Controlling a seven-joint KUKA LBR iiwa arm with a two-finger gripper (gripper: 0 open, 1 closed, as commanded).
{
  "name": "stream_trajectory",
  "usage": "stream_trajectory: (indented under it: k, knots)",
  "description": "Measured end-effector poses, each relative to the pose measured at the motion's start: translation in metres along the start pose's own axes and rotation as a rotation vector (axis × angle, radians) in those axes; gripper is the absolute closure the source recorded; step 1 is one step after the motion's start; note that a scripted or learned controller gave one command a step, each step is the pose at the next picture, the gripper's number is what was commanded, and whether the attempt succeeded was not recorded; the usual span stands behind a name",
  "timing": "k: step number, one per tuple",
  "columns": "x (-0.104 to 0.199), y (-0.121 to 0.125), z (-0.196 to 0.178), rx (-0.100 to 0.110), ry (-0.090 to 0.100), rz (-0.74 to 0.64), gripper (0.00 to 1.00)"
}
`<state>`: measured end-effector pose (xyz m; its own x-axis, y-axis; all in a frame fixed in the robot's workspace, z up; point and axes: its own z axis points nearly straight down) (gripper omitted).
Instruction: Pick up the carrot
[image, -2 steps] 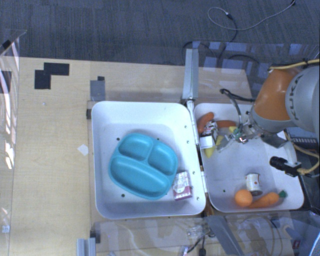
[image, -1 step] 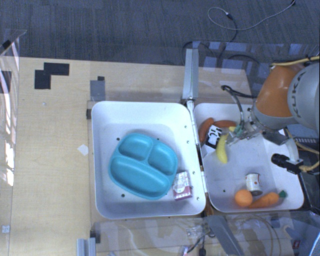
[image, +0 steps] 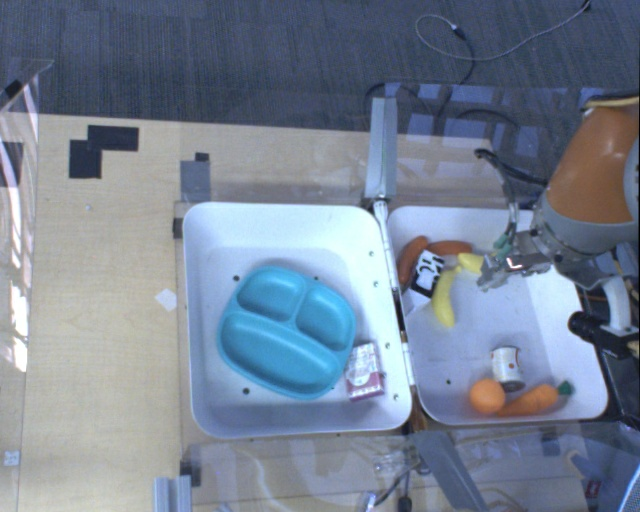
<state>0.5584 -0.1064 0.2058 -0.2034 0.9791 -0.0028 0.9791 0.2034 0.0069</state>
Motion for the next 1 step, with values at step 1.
stream_trajectory:
  k: [1]
  knots:
    - [0.0192,-0.0629,0.0401,0.005,0.002,0.437,1.00]
